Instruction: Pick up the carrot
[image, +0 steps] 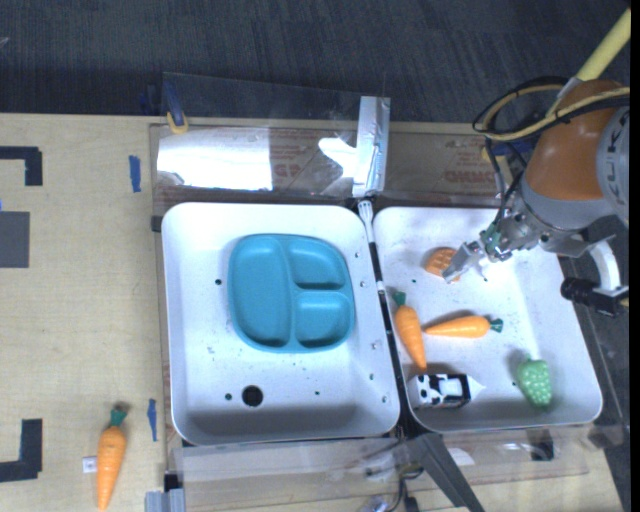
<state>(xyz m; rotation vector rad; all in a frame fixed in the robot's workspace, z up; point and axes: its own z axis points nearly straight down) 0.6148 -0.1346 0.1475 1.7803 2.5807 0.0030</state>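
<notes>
**Three carrots in view, gripper low at the right bin's far edge**

Two shallow white bins of smooth, glossy plastic with rounded corners sit side by side, both speckled with small dark flecks. The left bin (190, 300) holds a matte blue divided tray (290, 290) with rounded compartments near its middle, and a small black disc (252, 396) near its front left corner.

In the right bin (570, 400), one smooth orange carrot (458, 326) with a green tip lies crosswise near the centre. A second carrot (409, 336) lies lengthwise against the left wall. A third carrot (109, 456) rests on the tan bench outside the bins, off the left bin's front left corner. A bumpy green cluster, shaped like grapes (535, 381), sits near the right bin's front right corner. A black-and-white object (442, 389) lies near the front left corner; its shape is hard to make out.

A rounded orange-brown item (437, 262) lies toward the far edge of the right bin, partly covered by the gripper, so its form is unclear.

The gripper (470, 258) is small and blurred; its metallic fingers (461, 264) sit just beside or touching that orange-brown item, and I cannot tell how far apart they are or whether they grip anything. The arm's upper part is cut off at the right.
</notes>
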